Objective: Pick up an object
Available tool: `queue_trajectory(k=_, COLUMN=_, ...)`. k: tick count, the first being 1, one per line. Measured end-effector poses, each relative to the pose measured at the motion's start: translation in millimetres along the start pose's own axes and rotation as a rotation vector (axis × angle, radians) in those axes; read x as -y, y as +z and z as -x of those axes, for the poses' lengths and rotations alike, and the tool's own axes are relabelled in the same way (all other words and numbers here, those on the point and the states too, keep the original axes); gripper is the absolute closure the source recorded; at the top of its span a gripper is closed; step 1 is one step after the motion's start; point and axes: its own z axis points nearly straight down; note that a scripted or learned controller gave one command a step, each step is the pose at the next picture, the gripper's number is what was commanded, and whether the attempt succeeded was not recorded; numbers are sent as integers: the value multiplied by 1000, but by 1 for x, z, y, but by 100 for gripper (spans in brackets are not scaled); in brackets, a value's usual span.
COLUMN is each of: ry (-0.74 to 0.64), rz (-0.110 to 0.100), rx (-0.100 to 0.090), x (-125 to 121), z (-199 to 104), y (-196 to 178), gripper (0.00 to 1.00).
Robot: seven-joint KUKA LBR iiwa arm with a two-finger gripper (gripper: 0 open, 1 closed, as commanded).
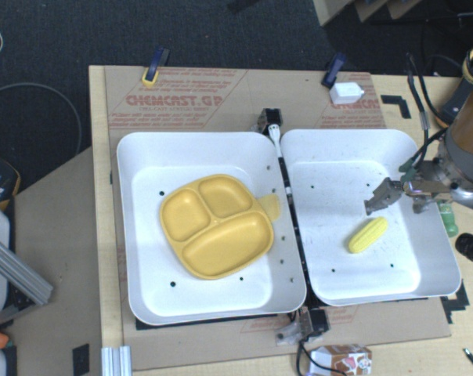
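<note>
Claw (381, 198) of dark grey metal, hanging low over the right shallow white plastic bin (342, 151), reached in from the bin's right side on the grey arm (465, 143). Cannot tell whether spread or pressed together: blurred at this slant, tips merging into one dark wedge. Pinching nothing visible.

Just below and slightly left of the claw, lying flat on the bin floor: small yellow toy corn cob (367, 235), stubby and rounded, ridged surface, likely soft plastic or rubber. Near the claw but apart from it, a strip of white floor between. Probably the intended pick, being the nearest thing under the claw. Set on its side at a slant, so liable to roll or squirt out under a poor squeeze; better gripped across the narrow width than along the length.

Well to the left of the claw, in the left shallow white plastic bin (135, 210): yellow three-compartment plastic plate (215, 225), smooth, glossy, rounded, lying flat with a small tab at its right edge. Wide and low, so hard for a two-finger claw to take except by the rim.

Both bins glossy, rounded at the corners, dotted with small dark holes, butted side by side on the brown printed cardboard sheet (221, 92) covering the tabletop, presumably to keep loose things within reach.
</note>
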Motion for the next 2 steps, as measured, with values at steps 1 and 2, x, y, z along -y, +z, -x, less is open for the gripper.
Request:
queue_trajectory(k=1, ry=4, rz=-13, rx=-3, x=15, z=24, y=180, gripper=0)
queue_trajectory(k=2, ry=-1, rz=4, rx=3, x=-43, z=48, y=177, gripper=0)
